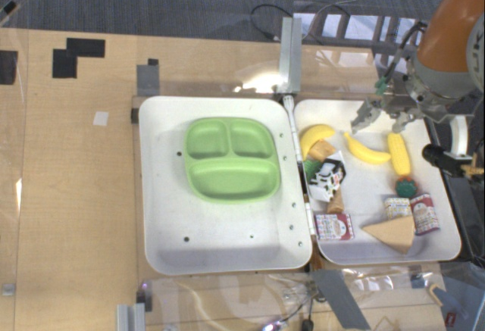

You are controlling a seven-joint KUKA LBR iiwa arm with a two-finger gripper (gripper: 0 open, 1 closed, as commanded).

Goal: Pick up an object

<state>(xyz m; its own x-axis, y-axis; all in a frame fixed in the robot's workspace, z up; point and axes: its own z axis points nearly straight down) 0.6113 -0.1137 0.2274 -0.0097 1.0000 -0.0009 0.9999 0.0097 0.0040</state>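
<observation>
The gripper (381, 116) is hovering released, fingers spread and grasping nothing, at the upper right of the frame, over the right bin (452, 246). A banana (367, 150) is lying just below it, probably the nearest easy target.

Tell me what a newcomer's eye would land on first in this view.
The bright green divided plate stands out first, lying alone in the left bin. Next comes the clutter in the right bin: a yellow banana, a corn cob, a black-and-white cow toy and a wedge of cheese. Above that bin's far edge hangs the arm's orange band, with the tool open over the banana and corn.
</observation>
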